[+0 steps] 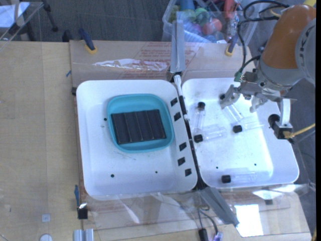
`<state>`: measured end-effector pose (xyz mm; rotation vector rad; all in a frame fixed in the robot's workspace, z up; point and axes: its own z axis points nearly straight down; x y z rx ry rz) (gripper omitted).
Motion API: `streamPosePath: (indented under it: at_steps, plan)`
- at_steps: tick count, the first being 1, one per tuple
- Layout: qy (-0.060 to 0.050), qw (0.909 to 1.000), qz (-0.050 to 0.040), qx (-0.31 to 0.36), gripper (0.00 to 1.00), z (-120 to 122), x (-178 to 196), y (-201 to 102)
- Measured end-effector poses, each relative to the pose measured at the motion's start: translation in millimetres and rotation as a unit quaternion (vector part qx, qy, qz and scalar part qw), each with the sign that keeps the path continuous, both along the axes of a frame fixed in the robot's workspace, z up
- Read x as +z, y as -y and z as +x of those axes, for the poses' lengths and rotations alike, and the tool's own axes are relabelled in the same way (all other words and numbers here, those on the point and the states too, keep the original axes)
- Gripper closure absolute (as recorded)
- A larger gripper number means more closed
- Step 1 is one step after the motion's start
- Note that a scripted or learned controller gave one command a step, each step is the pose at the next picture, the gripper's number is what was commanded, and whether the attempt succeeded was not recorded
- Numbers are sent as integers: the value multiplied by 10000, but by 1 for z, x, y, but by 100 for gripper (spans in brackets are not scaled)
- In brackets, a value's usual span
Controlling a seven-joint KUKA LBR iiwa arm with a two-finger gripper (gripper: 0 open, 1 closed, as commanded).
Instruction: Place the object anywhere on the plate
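A teal plate with a dark ridged slab in it lies in the left white bin. Several clear tubes with black caps lie in the right bin: one upright in the image, one flat, one slanted, one near the front wall. My gripper hangs over the back of the right bin, just above the slanted tube, open, its two fingers spread with nothing between them.
A raised divider with black clips separates the bins. Cables loop from the wrist at the right. A crate of colourful items stands behind the bench. Plastic sheeting lies at the front.
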<state>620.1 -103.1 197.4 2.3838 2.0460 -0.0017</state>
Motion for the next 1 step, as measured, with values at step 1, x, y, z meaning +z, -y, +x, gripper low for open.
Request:
streamPosePath:
  at_steps: [1]
  plan:
    - [10, 9953, -4, -964, 0, 47, 13, 66]
